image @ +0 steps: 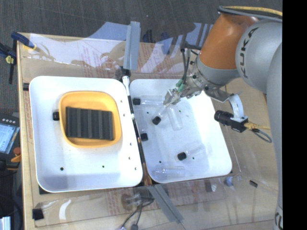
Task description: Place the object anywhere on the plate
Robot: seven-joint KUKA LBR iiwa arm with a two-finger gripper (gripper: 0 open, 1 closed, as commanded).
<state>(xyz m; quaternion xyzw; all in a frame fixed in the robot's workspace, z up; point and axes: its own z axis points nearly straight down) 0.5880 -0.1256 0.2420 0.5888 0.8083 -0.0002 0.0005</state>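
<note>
Counter carries two white bins: left bin has the yellow plate with a dark ribbed block on it. Hand hangs over right bin; finger state unclear. Clear tubes, black caps scattered below.

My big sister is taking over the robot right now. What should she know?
Gripper: over the right bin, near its upper left part; whether it holds anything cannot be told.
Things: small clear vials with black caps lie scattered in the right bin, such as one just below the gripper.
Plate: yellow, in the left bin, with a dark ridged insert.
Done: no vial on the plate.
Left: pick one up, carry it to the plate.
</note>
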